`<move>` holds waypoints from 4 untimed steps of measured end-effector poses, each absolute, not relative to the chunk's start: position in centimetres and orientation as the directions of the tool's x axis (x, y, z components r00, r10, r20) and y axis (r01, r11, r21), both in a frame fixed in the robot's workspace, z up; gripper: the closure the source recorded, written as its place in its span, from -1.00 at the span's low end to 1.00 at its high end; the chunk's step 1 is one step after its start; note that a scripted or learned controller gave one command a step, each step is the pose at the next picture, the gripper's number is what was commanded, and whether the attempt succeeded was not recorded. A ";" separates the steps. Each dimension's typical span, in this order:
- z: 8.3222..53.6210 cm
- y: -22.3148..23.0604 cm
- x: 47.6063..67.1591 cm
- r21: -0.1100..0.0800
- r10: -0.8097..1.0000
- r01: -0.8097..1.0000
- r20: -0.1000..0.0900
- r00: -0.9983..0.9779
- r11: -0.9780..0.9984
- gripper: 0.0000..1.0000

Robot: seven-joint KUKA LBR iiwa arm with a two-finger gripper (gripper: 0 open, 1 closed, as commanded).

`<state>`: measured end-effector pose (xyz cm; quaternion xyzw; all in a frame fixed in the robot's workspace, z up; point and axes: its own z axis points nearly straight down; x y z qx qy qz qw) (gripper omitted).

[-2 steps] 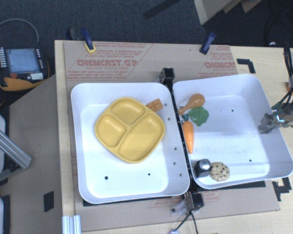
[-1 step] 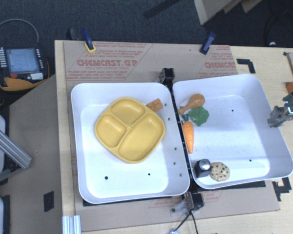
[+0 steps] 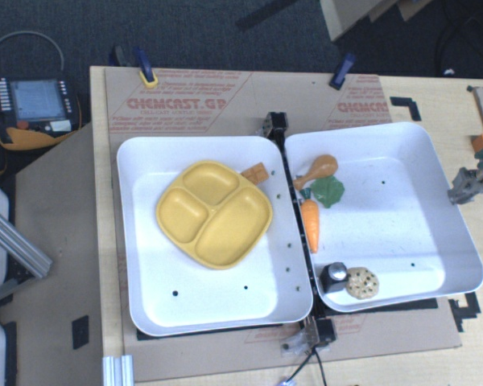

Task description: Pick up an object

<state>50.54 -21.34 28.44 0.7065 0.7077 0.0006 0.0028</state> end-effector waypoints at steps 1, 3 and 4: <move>26.6 -16.6 52.4 -0.002 1.000 1.000 0.003 -0.005 0.005 1.00; 24.1 -6.8 56.5 0.002 1.000 1.000 0.000 -0.006 0.006 1.00; 24.1 -2.3 57.3 0.002 1.000 1.000 0.000 -0.005 0.005 1.00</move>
